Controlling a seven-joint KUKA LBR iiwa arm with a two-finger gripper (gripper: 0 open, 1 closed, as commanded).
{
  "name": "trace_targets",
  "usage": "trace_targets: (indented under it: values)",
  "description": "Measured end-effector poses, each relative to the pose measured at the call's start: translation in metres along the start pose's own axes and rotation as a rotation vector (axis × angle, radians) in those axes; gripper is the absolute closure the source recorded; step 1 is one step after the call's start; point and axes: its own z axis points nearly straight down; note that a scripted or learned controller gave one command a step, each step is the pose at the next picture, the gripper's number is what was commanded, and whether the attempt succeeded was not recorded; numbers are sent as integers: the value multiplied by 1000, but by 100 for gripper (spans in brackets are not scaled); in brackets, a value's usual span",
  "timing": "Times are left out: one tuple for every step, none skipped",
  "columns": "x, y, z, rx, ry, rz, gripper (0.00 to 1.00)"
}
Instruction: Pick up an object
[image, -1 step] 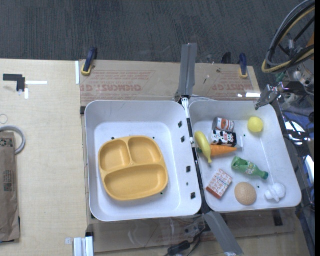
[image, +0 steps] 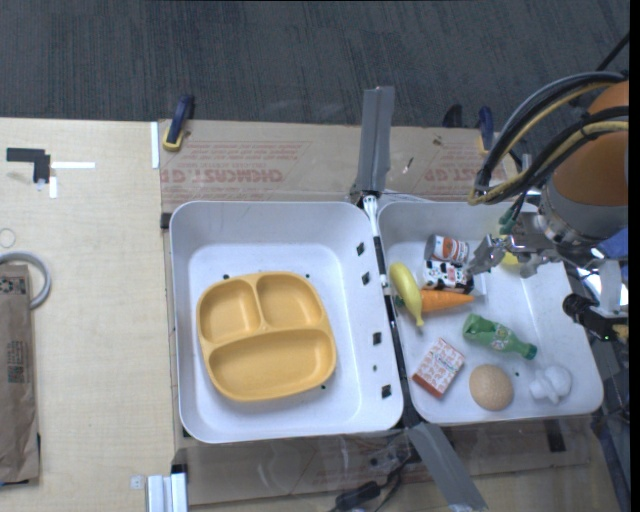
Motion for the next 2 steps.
trace_targets:
  values:
    - [-3,-50,90,-1,1,12,0]
    - [-1,7,59,-3,0,-71,0]
